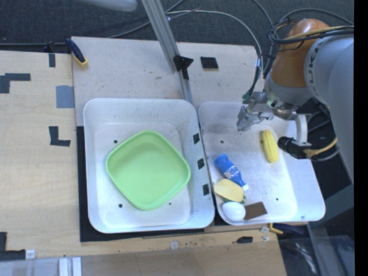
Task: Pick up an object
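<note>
My gripper [246,123] hangs over the far part of the right bin [299,203], its fingers pointing down toward the bin floor with nothing seen between them. A yellow corn cob [269,145] lies just right of and nearer than the gripper. A blue bottle [230,170] lies in the bin's middle left. Below it sit a yellow lemon-like piece [229,190], a white egg-shaped object [233,211] and a small brown block [255,210].
The left bin [95,154] holds a light green square plate [148,169]. A grey pole [167,36] slants across the bench behind the bins. Black cables loop above the arm at the upper right.
</note>
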Controlling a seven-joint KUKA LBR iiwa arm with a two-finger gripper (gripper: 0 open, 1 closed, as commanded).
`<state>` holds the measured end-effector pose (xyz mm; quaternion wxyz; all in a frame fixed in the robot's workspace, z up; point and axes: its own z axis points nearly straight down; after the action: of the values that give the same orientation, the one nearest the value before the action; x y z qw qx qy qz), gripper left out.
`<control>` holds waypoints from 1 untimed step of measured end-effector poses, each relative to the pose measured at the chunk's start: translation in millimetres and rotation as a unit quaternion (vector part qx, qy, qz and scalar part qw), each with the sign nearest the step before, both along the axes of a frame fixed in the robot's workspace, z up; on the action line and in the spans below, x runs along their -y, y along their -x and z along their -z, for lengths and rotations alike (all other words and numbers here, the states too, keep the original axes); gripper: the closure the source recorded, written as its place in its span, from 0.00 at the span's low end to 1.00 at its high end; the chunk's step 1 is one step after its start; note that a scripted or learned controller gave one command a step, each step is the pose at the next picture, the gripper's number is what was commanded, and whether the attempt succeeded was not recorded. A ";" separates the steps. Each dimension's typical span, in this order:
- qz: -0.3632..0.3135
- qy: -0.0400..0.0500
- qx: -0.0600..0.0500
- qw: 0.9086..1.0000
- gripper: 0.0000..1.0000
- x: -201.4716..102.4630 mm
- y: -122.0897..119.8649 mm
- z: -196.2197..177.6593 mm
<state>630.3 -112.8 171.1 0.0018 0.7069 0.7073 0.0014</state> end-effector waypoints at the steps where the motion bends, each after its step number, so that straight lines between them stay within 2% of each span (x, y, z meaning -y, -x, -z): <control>1: 0.000 0.000 -0.001 1.000 1.00 -3.2 -1.8 -42.4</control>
<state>632.0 -109.5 213.5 0.0013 0.7069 0.7073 0.0010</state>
